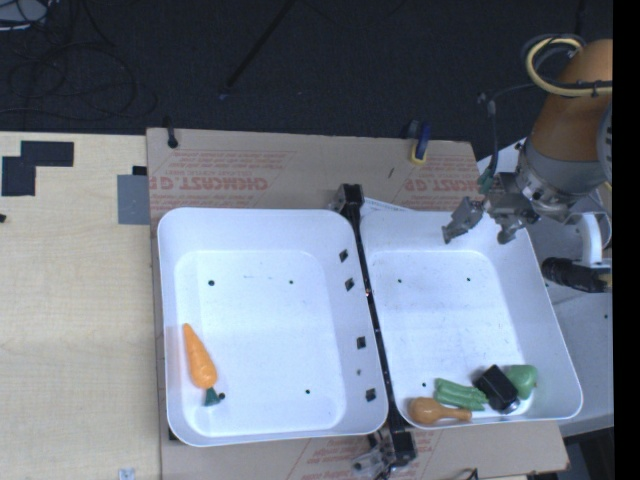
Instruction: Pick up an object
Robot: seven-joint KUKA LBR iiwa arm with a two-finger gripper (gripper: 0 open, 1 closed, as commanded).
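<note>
From above, the worktop (80, 298) carries a sheet of printed cardboard (300, 168), and on that sit two shallow white bins side by side. The left bin (260, 238) holds a toy carrot (199, 357) near its lower left corner, orange with a small green stub at its lower end, lying apart from the wall.

The right bin (450, 298) has its things bunched together in the lower right corner: an orange, pear-shaped piece (438, 411) at the bottom rim, a green pod-like piece (460, 394) just above it, a small black block (496, 387) lying partly over the green things, and a rounder green piece (522, 377) behind the block. Where one green piece ends and the next begins is hard to make out under the block.

The arm (570, 118) reaches in from the right, its upper part cut off by the frame edge. The pincer (487, 223) hangs over the top right rim of the right bin, well apart from the cluster. Its two fingers stand spread apart, with nothing between them.
</note>
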